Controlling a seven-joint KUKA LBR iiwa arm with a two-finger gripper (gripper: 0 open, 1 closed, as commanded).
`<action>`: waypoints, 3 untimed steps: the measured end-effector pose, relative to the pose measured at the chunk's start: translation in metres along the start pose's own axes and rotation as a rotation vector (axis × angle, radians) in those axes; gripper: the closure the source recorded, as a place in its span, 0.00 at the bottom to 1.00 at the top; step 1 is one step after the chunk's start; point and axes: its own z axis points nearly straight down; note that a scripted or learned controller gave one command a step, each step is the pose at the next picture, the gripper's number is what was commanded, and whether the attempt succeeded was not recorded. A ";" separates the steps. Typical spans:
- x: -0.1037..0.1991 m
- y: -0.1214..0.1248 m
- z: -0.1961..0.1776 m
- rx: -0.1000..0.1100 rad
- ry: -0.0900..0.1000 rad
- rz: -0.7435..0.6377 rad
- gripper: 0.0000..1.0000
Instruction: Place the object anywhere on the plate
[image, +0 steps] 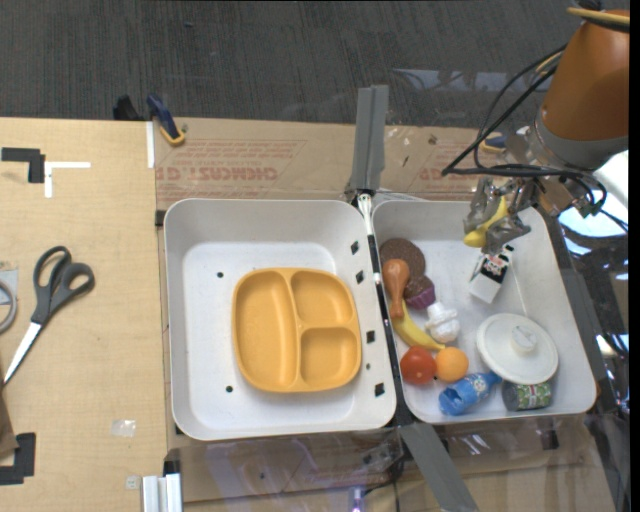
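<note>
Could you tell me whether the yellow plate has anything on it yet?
Empty. All three compartments of the plate show bare yellow; the objects, such as the banana, lie in the right bin.

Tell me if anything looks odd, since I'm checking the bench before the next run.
Nothing looks spilled or broken. The yellow plate sits flat in the left bin; the right bin is crowded, with a white carton leaning askew under the gripper.

We see an orange-yellow plate (297, 329) in a white bin (190, 300). Next door we see a yellow banana (412, 330), a red tomato (418, 366), an orange ball (452, 362), a blue bottle (468, 392) and a white lid (516, 347).
</note>
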 end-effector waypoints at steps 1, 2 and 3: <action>0.028 0.092 0.034 -0.001 0.003 -0.023 1.00; 0.040 0.183 0.034 -0.001 0.005 -0.071 1.00; 0.009 0.246 -0.006 0.000 0.002 -0.060 1.00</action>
